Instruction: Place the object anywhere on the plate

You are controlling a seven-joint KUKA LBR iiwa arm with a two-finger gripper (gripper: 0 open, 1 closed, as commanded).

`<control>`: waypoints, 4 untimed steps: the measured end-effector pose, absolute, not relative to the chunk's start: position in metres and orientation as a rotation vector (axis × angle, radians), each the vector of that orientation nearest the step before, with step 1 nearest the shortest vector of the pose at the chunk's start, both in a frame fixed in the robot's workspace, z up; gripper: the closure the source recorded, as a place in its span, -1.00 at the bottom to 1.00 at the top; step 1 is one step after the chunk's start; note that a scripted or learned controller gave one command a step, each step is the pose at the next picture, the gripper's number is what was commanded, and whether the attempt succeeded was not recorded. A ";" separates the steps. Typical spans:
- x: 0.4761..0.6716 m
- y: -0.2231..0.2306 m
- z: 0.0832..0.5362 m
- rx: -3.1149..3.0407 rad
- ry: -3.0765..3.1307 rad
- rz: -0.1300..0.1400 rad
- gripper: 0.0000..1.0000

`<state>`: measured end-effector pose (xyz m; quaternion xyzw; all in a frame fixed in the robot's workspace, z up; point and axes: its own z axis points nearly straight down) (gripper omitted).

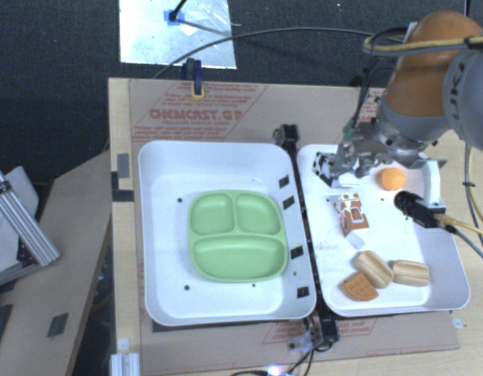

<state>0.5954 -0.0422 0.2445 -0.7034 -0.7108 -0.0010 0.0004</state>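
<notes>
A green three-compartment plate [238, 236] lies in the middle of the left bin [167, 171], with nothing on it. The right bin [445, 272] holds several objects: an orange ball [392, 178], a small orange-and-white carton [351, 213], two tan bread rolls [373, 268] [411, 272] and an orange cracker-like piece [358, 288]. My gripper [335, 165] hangs over the back left part of the right bin, left of the ball and behind the carton. I see no object between its fingers.
The arm's orange band [433, 57] and grey wrist cover the right bin's back right corner. A black divider [297, 210] runs between the two bins. A shiny foil sheet [176, 20] lies beyond the bench at the back.
</notes>
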 end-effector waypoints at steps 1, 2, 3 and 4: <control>0.610 0.011 0.230 -2.212 -2.232 -0.003 1.00; 0.630 0.071 0.228 -2.210 -2.234 -0.006 1.00; 0.653 0.111 0.233 -2.213 -2.232 -0.007 1.00; 0.652 0.108 0.232 -2.216 -2.228 -0.002 -1.00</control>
